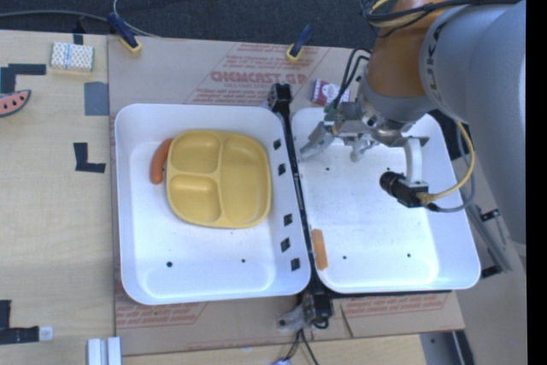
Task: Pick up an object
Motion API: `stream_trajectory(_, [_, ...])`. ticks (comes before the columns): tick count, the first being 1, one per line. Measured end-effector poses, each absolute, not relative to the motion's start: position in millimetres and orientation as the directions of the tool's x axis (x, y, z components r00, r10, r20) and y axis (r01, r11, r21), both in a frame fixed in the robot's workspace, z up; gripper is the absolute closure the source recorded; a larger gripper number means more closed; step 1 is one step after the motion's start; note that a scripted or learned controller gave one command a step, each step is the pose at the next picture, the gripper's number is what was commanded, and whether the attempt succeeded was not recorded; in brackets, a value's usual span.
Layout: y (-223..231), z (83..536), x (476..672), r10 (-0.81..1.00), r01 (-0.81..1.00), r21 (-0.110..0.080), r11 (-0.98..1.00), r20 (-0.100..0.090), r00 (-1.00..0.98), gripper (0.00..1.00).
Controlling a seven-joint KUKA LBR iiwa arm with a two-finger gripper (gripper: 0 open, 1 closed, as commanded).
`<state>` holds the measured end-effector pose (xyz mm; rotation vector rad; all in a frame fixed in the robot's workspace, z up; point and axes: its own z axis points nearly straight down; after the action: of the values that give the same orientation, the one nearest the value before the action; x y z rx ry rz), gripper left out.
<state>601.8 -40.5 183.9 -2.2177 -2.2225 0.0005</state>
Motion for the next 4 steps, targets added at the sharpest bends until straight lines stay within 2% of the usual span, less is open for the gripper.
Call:
stream_trajectory(1, [-19,184,668.1,1.000,1.000,-0.001,0.002,0.000,-0.002,0.00])
stream_trajectory(2, [-19,194,668.2,1.000,1.000,-0.002,0.003,-0.002,-0.003,1.00])
stream_trajectory(3, [-19,193,668.1,1.000,1.000,-0.002,0.003,-0.003,-0.003,0.00])
stream_trajectory(4, [-19,203,668.2,1.000,1.000,-0.002,0.003,-0.004,-0.003,1.00])
